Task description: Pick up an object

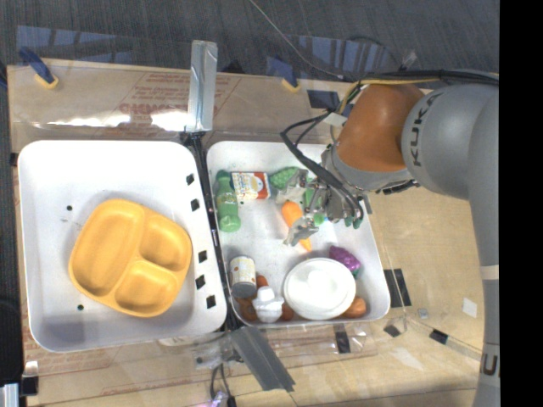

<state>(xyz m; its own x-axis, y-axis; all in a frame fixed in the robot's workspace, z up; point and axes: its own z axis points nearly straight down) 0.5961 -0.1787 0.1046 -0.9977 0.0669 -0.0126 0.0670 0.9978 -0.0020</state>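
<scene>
The tool (304, 227) hangs low in the right white plastic bin (373, 244), and whether it is spread or pressed together cannot be told. A small orange carrot-shaped toy (291, 212) lies just left of it, touching or nearly so. Below the tool sits a round white bowl (320, 287), with a purple toy (344, 260) to its lower right. Further left stand a green plastic bottle (227, 206) and a small labelled carton (249, 186). Well to the left, in the other white bin (51, 176), rests a yellow divided plate (129, 255). The arm's wrist hides things behind the tool
</scene>
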